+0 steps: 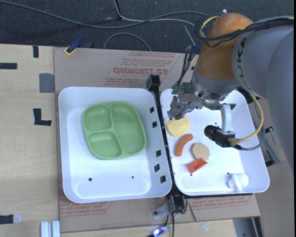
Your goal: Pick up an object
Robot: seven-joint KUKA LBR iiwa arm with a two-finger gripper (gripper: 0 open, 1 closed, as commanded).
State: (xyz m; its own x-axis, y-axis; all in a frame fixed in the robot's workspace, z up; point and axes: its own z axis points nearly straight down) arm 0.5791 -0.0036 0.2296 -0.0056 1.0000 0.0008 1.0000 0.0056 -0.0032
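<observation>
My gripper (176,111) hangs low over the near-left part of the right bin (251,179), its tips right above a pale yellow rounded piece (178,127). Whether anything sits between the tips cannot be made out. Just in front lie an orange sausage-shaped piece (183,144), a tan round piece (200,151) and a small red piece (197,166). A small white object (237,181) rests near the bin's front right corner.
The left bin (69,132) carries a green divided plate (114,130). A black divider strip (160,132) runs between the two bins. The grey arm and its orange band (222,38) cover the back of the right bin.
</observation>
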